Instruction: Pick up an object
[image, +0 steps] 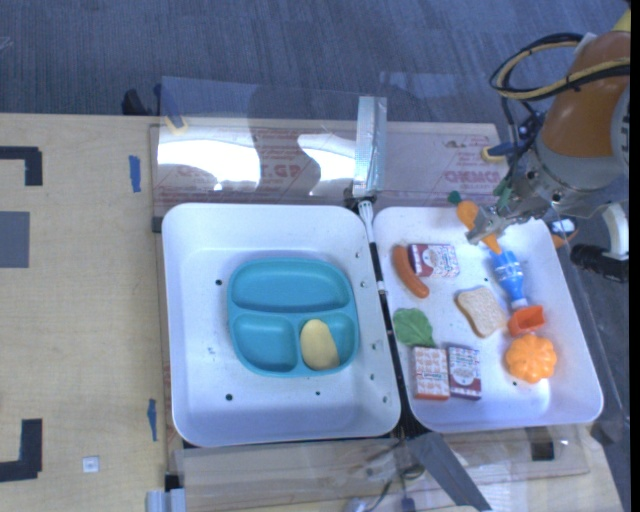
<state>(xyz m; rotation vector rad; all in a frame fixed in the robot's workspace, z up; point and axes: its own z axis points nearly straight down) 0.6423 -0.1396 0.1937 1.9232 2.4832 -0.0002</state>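
Two small cartons (447, 371) lie side by side at the near edge of the right bin (580, 395), red and white, with print too small to read.

Up at the far right corner of that bin is the gripper (490, 228). It hangs low over the rim, and the grey and orange arm (585, 110) behind it is cut off by the picture's edge. The gripper is small and blurry, so I cannot tell how it is set or if it has anything. An orange carrot (467, 213) sits right by it, partly hidden under its tip.

Just below is a blue bottle (508, 277) lying down, and next to its lower end an orange-red block (527, 320). A slice of toast (481, 310) lies left of them. An orange pumpkin (530, 358) sits near the bin's right side.

Further left are a milk carton (434, 261), a sausage (410, 272) touching it, and a green leaf (413, 327).

Over in the left bin (195, 330) is a blue tray (288, 312) with three parts. A yellow lemon-like thing (319, 344) rests in its lower right part.
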